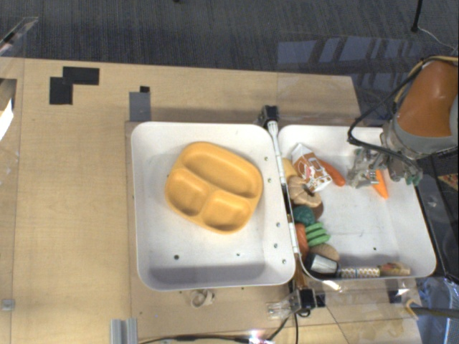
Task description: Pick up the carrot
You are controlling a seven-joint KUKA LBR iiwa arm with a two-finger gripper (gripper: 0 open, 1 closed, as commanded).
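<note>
The carrot (380, 186) is a slim orange piece in the upper right part of the right bin (423, 246). My gripper (367, 173) hangs low right over the carrot's upper end, which it hides. The lower tip sticks out toward the bottom right. The grey arm with its orange band (430, 110) reaches in from the right edge above it.
Along the right bin's left side lie a small carton (310, 167), a red-orange piece (334, 175), a green item (313, 231) and other toy foods. A dark cup (323, 265) and a long bar (358, 271) rest at the front wall. The left bin (150, 192) holds a yellow divided tray (214, 185).
</note>
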